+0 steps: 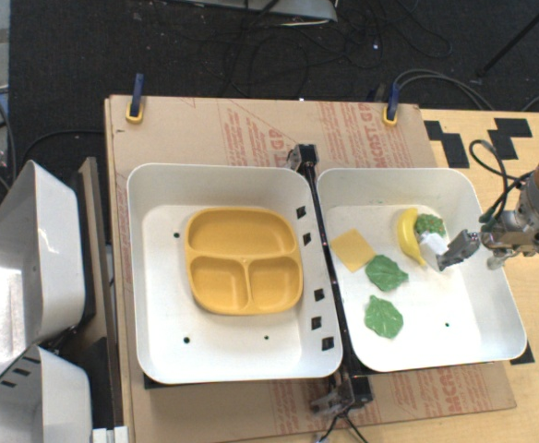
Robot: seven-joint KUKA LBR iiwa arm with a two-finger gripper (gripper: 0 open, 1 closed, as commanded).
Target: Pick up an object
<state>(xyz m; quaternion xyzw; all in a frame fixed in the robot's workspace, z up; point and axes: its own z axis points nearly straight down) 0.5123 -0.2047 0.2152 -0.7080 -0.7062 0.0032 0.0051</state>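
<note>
cardboard covered your desk (251,123); the end effector (454,250), state unclear, sat at the yellow piece (408,233). it looked light, rigid, slippery; you'd pinch its rim.

Cardboard-topped bench (251,127), two white bins (159,247) side by side

This is a robot lab or test workshop. A cardboard sheet (251,123) clamped with yellow clips (135,109) covers the counter, loose black cables (279,53) trail over the dark floor, and black-and-white marker squares (491,141) sit beside the white bins (149,247).
</note>
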